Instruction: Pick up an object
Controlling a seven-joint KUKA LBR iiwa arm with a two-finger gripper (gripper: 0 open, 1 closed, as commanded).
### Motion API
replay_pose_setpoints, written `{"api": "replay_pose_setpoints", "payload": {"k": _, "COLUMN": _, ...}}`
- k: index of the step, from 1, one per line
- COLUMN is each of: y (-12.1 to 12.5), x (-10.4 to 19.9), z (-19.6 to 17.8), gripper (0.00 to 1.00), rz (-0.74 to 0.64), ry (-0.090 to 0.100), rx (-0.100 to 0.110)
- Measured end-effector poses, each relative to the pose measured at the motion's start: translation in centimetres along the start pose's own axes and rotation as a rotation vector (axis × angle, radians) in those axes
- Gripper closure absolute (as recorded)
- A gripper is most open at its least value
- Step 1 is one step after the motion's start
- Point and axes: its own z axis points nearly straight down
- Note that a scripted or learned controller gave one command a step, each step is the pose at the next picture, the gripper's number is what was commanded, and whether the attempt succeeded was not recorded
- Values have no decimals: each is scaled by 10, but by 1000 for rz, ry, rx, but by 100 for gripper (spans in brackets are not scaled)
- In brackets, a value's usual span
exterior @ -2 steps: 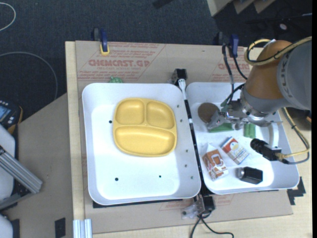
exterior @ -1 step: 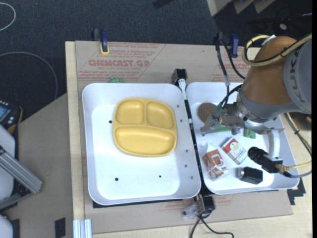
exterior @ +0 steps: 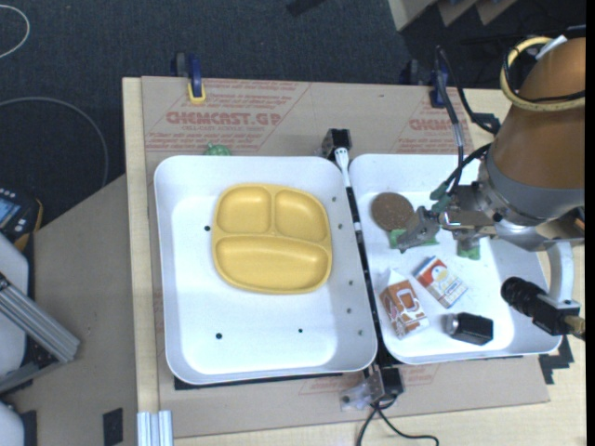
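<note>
One fixed camera, above the bench (exterior: 279, 110), looking down aslant, both bins in frame, apparently moderately close

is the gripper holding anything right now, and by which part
Cannot be told: the gripper sits low in the right bin beside the brown disc, with nothing clearly in it.

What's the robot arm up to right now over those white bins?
Gripper low in right bin, beside brown disc. Nothing seen held. Two small cartons and black block nearby. Yellow plate in left bin.
</note>
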Motion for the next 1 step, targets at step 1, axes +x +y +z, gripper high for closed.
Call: {"api": "replay_pose_setpoints", "payload": {"k": 1, "y": 2, "x": -1, "z": -5, "gripper": 100, "rz": 2, "ry": -2, "rx": 6}}
